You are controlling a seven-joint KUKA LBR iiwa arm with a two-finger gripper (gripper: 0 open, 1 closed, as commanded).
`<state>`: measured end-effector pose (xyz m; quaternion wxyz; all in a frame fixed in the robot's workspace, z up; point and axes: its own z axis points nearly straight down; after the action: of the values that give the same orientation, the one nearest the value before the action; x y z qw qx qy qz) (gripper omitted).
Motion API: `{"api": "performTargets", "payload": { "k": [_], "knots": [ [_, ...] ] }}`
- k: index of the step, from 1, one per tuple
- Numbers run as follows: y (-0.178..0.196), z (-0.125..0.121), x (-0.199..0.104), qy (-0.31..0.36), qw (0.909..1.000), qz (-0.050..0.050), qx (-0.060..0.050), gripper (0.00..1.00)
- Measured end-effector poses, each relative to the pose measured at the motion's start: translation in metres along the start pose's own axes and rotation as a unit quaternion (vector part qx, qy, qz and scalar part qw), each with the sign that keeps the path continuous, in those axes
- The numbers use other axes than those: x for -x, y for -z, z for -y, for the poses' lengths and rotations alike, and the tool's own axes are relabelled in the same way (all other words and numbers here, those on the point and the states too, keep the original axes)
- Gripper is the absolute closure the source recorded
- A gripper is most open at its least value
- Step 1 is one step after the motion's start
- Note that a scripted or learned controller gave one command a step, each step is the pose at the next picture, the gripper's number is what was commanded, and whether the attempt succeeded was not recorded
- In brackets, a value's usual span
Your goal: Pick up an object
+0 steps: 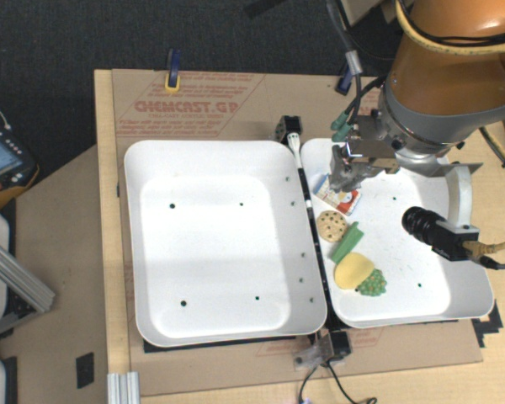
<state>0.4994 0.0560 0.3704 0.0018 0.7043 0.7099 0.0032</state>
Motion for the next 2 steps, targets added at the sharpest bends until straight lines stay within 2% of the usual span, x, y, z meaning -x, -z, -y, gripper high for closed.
{"api": "performTargets", "payload": {
  "k": [1,2],
  "knots": [
    [0.101,0.019,-0.047,0.0,1.0,-0.001,0.003,1.0],
    [0.033,0.021,0.009,-0.007,0.9999,0.002,-0.008,1.0]
  ]
}}
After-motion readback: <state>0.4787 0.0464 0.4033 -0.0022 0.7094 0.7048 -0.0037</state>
